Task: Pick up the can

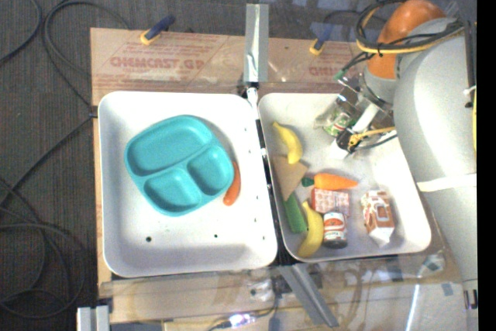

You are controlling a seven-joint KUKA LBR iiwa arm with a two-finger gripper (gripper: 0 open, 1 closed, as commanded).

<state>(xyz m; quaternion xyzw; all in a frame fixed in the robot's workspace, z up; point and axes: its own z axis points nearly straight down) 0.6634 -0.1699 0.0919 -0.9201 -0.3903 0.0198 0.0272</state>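
Arm first: I see the grey KUKA reaching in from the right, its orange band above the wrist near the top right corner, and the gripper (350,118) hanging low over the far part of the right bin (411,240). Something green and white sits right at the fingertips, but the view is too cluttered for me to say whether the fingers are open, closed or gripping it.

I find the can (333,219), red and white, lying near the front of the right bin, well apart from the gripper. It rests just beside a banana (312,232) and a green vegetable (294,213), with a carrot (335,181) just beyond it, a small carton (378,215) to its right and a second banana (290,142) farther back.

My left bin (116,244) holds a teal divided plate (177,164) with an orange carrot-like piece (232,188) at its right edge. Both bins sit on a brown board (178,58) over dark carpet strewn with cables (46,19).
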